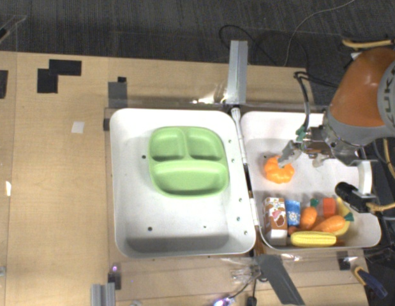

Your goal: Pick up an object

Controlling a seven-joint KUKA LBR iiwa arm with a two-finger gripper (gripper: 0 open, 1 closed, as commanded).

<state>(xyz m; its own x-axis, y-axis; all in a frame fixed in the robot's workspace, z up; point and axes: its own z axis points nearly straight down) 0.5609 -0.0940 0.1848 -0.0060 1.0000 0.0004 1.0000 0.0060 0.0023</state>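
The gripper (290, 156) is hovering mid-right over the orange toy (278, 170); its jaws are standing open, gripping nothing.

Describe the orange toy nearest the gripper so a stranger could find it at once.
Look in the right bin. The round orange toy lies alone in the middle, just below the gripper. The other toys crowd along the bin's near edge.

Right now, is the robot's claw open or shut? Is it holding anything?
Gripper: open, holding nothing, just above the orange toy.
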